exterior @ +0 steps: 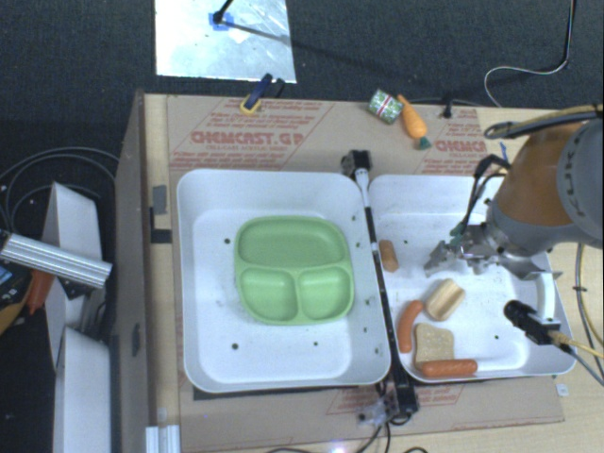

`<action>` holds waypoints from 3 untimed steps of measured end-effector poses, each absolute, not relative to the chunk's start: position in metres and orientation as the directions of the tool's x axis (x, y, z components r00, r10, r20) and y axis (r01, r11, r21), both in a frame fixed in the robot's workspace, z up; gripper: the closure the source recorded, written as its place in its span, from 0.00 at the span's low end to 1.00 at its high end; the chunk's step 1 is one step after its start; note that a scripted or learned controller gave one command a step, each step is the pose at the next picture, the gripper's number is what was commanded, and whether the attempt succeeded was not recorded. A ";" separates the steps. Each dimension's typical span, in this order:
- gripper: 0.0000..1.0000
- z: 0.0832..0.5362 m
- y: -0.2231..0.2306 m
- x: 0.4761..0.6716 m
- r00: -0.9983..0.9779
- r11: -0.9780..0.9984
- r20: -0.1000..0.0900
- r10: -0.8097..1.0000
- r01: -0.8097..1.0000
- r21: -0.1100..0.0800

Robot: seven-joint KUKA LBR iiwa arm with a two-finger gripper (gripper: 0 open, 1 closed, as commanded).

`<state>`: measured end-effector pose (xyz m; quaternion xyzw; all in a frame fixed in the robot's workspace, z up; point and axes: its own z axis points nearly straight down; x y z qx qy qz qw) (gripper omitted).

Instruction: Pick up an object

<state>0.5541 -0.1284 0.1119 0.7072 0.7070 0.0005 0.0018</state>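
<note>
Sausage point(447, 368) lies at the right bin's point(415, 201) near edge, toast point(433, 343) and bun point(444, 299) just behind it. I hold the gripper point(451, 251) low above the bun; I cannot tell its state. Nothing lifted: I judge the pick still undone.

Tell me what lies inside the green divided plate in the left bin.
The green plate shows three bare compartments, nothing in them. The bin floor beneath it is covered.
</note>
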 end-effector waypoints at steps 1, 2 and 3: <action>0.00 0.086 -0.109 0.519 -0.001 0.001 0.000 1.000 1.000 0.000; 0.00 0.085 -0.090 0.617 -0.004 0.004 0.000 1.000 1.000 0.004; 0.00 0.099 -0.144 0.555 -0.001 0.001 -0.002 1.000 1.000 0.001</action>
